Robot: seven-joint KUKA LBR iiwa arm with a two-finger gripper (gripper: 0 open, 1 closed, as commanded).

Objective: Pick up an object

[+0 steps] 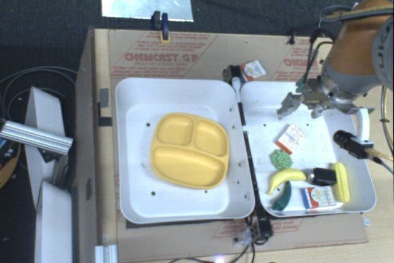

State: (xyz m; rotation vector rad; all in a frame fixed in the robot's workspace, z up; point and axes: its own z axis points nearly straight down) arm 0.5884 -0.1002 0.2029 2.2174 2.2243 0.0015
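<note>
My gripper (pixel 302 108) hangs over the back part of the right bin (pixel 367 194), open, with nothing between its fingers. Just in front of it lies a small orange and white carton (pixel 290 138). Nearer the front are a green broccoli piece (pixel 281 159), a yellow banana (pixel 286 177), a dark green vegetable (pixel 282 196), a black and yellow tool (pixel 332 178) and a white, red and blue carton (pixel 319 197).
The left bin (pixel 132 132) holds a yellow divided plate (pixel 189 149). Another small carton (pixel 253 70) lies on the cardboard behind the bins. A black part (pixel 349 143) juts over the right bin's right side. The arm's grey and orange body (pixel 363 40) looms at the right.
</note>
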